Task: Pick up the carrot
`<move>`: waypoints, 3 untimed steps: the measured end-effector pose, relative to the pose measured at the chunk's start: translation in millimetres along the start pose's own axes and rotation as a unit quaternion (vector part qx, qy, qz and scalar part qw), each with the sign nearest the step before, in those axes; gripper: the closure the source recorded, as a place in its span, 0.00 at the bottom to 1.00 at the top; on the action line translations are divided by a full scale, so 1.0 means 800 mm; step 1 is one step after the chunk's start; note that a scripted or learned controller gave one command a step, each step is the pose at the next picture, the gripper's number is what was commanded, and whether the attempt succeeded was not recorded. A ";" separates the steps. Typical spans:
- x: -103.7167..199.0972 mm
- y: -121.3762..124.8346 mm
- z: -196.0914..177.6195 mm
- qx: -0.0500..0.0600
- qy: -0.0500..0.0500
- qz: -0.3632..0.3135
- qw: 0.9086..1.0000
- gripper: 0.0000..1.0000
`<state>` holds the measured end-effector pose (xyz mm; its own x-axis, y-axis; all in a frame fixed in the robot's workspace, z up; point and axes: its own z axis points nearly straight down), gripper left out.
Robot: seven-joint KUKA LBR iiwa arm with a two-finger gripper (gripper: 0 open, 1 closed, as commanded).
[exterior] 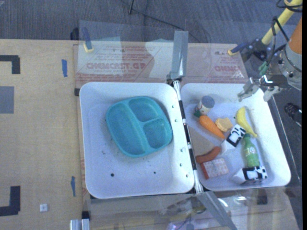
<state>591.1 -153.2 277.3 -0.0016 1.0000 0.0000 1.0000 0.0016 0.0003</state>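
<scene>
Bins sit side by side on our bench (38, 143): the left bin (96, 176) holds a teal plate (139, 126) with three compartments, lying flat near its middle, and the right bin (280, 162) holds the small things. Behind both bins we see a clear sheet (124, 56) with red lettering, taped at its corners.

We find the arm (295, 56) at the upper right, above the right bin's far corner. Its gripper (256, 91) hangs over the far rim of that bin, fingers spread apart with nothing between them, well apart from the carrot.

Next in size, a green bottle (249, 153) lies along the right side of the bin, its cap toward the near wall. Just above it a banana (244, 121) lies at a slant. A sausage (209, 154) lies near the bin's left wall, and just below it a red checked card (216, 167) lies flat.

We see the carrot (211, 126) in the left half of the right bin, lying at a slant with its green top toward the far left. Its thin end lies just beside an orange chip (223, 124) and near a black-and-white block (235, 135). A small grey-capped jar (207, 103) stands just beyond the carrot's top. Another black-and-white piece (253, 174) lies at the bottle's near end.
</scene>
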 end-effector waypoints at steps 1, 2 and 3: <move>0.045 0.025 0.206 -0.013 -0.001 -0.020 1.000 0.00; 0.078 0.011 0.234 -0.006 0.000 -0.011 1.000 0.00; 0.072 0.012 0.218 -0.009 -0.003 -0.008 1.000 1.00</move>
<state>600.8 -95.8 102.7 -0.0176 0.9998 -0.0054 0.9997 0.0177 0.0179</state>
